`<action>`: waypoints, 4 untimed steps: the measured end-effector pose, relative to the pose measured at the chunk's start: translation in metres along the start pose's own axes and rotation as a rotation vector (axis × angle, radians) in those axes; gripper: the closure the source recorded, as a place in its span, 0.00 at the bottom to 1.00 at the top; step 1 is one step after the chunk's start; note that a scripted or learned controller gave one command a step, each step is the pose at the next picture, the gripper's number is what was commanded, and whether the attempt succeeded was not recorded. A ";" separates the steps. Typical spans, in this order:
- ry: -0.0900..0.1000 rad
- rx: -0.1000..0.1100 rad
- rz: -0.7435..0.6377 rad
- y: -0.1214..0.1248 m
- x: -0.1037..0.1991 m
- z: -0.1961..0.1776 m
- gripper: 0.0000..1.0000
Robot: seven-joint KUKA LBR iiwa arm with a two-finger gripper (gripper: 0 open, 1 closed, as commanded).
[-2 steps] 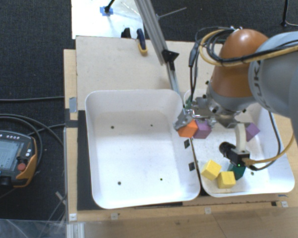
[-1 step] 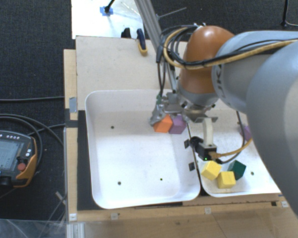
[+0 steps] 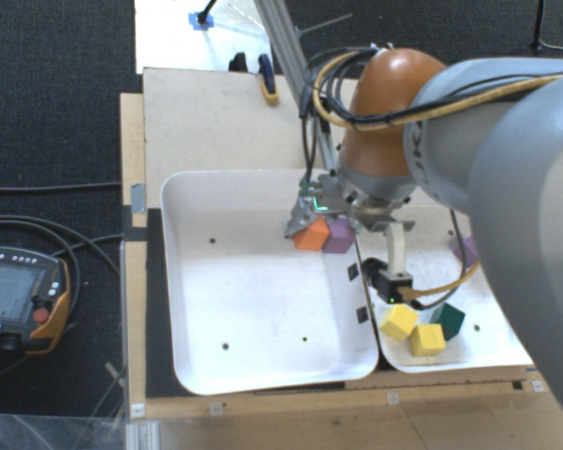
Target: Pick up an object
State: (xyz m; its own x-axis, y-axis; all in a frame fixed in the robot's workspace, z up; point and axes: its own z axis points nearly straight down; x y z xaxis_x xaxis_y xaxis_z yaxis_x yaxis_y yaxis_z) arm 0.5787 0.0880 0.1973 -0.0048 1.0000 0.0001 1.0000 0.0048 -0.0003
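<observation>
Orange block (image 3: 311, 238) — touching gripper (image 3: 304, 219), grasp unclear.

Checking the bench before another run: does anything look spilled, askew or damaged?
Nothing stands out. The orange block and purple block sit together in the left bin under the gripper; two yellow blocks and a green one lie in the right bin.

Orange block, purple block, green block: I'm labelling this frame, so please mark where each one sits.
orange block (image 3: 310, 238): camera view, its top face.
purple block (image 3: 338, 236): camera view, its top face, beside the orange one.
green block (image 3: 450, 321): camera view, its upper face.
</observation>
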 end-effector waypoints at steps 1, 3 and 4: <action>0.001 0.000 -0.003 0.000 0.000 -0.010 1.00; -0.004 -0.008 0.009 0.091 -0.083 -0.031 0.00; -0.002 -0.003 -0.003 0.089 -0.077 -0.040 1.00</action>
State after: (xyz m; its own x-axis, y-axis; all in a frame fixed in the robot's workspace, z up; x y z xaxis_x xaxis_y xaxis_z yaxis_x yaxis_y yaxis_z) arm 0.6677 0.0110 0.2373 -0.0082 1.0000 -0.0018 1.0000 0.0082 0.0026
